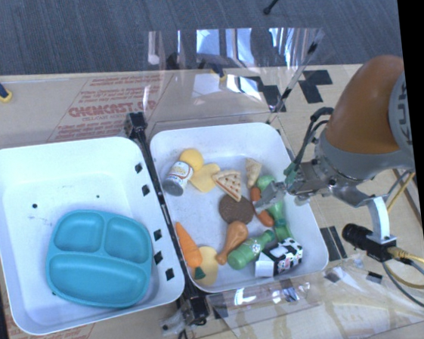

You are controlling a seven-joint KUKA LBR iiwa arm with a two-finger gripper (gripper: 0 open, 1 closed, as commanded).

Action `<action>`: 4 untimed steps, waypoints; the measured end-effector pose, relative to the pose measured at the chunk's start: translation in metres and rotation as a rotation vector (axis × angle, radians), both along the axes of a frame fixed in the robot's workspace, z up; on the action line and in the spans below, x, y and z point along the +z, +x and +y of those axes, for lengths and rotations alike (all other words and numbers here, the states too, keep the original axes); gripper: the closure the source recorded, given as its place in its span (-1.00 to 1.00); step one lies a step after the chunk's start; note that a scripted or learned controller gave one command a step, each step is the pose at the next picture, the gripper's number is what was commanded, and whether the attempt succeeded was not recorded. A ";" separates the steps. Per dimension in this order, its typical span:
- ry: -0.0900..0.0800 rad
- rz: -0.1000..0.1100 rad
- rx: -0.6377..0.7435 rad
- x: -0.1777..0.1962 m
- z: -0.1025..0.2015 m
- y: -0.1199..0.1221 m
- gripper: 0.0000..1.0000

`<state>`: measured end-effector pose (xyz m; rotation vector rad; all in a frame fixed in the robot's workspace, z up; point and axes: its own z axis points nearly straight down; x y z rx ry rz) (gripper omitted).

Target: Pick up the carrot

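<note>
Carrot (187, 243): I see it by the right bin's (297, 164) left wall, toward the front corner.
Fingers (270, 195): low near the right wall among toys; I cannot tell their state.

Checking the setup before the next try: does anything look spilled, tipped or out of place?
Nothing has spilled. The toy food sits jumbled in the right bin; a small can lies on its side there. The carrot rests along that bin's left wall. The blue tray lies flat in the left bin.
</note>
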<state>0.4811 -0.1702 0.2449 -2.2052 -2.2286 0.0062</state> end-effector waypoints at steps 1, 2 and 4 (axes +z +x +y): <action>0.000 -0.002 0.096 -0.152 0.015 0.022 -1.00; -0.002 0.002 0.107 -0.142 0.014 0.022 1.00; -0.003 0.001 -0.041 -0.144 0.061 -0.004 1.00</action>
